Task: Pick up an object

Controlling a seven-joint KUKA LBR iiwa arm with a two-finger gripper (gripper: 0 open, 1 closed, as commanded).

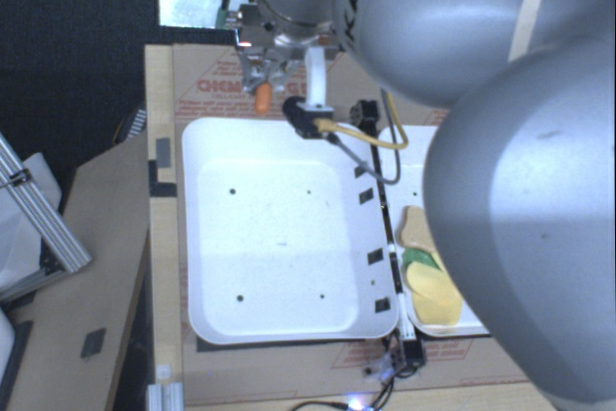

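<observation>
Gripper (pixel 262 89): raised beyond left bin (pixel 207 303) far rim, small orange object (pixel 262 100) pinched between fingertips. Yellow item (pixel 435 295), green item (pixel 421 260): right bin, well toward camera. Pick appears achieved; placement unresolved.

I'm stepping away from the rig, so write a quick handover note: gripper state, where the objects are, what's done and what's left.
Gripper: raised over the far edge of the left bin, with a small orange thing at its tip; whether it is gripped can't be judged.
Objects: a yellow item, a green one and a beige one lie in the right bin, partly hidden by the arm.
Done: no pick confirmed.
Left: confirm a grasp, or retry.
</observation>
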